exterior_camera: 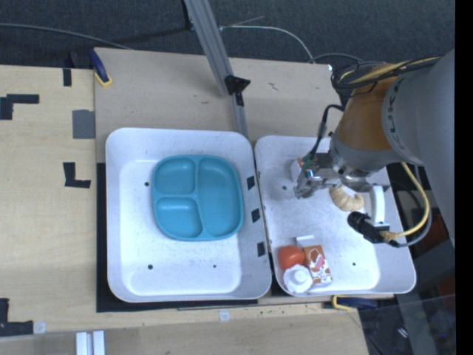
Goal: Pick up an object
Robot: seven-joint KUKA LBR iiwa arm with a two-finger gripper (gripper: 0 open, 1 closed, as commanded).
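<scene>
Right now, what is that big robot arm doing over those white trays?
The grey and orange robot arm is reaching in from the right, and its gripper hangs over the right bin. It is meant to pick something up. Just beside it lies a small beige object, and at the near end of that bin sit an orange and white carton, an orange piece and a white piece. A blue divided plate lies in the left bin.

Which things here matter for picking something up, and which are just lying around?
Job:
gripper
right bin
orange item
carton
white bottle
beige item

Lying about:
blue plate
left bin
clamp
</scene>
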